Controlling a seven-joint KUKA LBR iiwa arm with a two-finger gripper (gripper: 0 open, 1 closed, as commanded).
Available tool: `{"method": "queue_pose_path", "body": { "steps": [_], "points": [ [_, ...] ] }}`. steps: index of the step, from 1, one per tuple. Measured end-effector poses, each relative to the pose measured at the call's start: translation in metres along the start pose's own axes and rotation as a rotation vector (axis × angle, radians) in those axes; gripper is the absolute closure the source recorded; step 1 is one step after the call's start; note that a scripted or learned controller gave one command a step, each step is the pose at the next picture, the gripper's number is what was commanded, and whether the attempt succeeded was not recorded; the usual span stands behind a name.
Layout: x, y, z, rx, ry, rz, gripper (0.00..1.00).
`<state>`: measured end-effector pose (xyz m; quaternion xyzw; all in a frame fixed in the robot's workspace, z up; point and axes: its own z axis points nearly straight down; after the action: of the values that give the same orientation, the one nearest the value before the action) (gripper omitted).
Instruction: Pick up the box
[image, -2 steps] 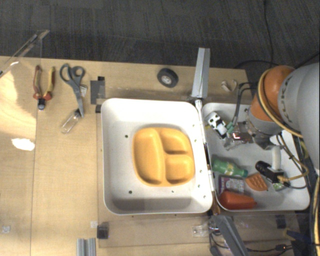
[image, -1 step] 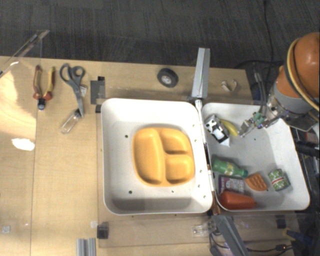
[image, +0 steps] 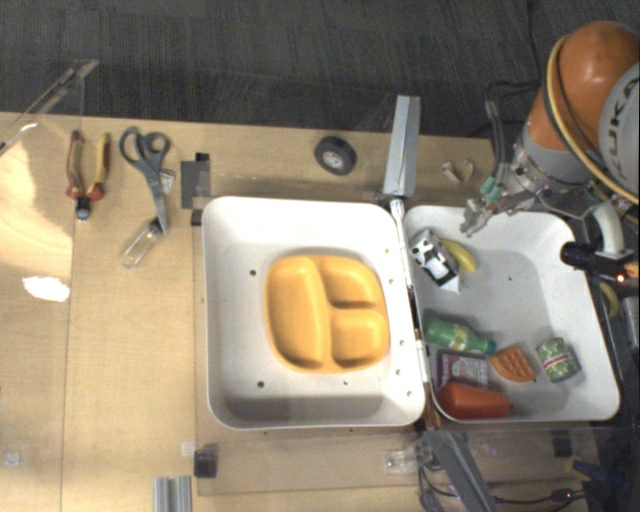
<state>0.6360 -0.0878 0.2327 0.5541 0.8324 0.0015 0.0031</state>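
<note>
A small purple box (image: 462, 368) lies flat near the front left of the right bin (image: 560, 262), between a green bottle (image: 457, 335) and a red item (image: 475, 400). A black-and-white carton (image: 432, 258) rests tilted at the bin's back left, next to a yellow banana (image: 460, 255). My gripper (image: 480, 212) hangs over the bin's back edge, above and to the right of the carton and banana, touching nothing. It is far from the purple box. The orange-banded arm (image: 590, 90) comes in from the top right.
An orange wedge-shaped item (image: 513, 363) and a green can (image: 557, 360) lie at the right bin's front. The left bin (image: 235, 300) holds a yellow divided plate (image: 327, 310). Scissors (image: 150, 175), pliers (image: 85, 170) and a tape roll (image: 335, 155) lie on the bench behind.
</note>
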Motion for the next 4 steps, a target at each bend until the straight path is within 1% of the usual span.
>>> {"method": "queue_pose_path", "body": {
  "steps": [1,2,3,4],
  "points": [
    [0.048,0.052,0.022,0.001,0.001,0.213,1.00],
    [-0.002,0.036,-0.067,0.001,0.000,0.453,1.00],
    [0.032,0.049,-0.017,0.005,0.001,0.654,1.00],
    [-0.002,0.004,-0.012,0.001,0.001,0.362,1.00]
  ]
}}
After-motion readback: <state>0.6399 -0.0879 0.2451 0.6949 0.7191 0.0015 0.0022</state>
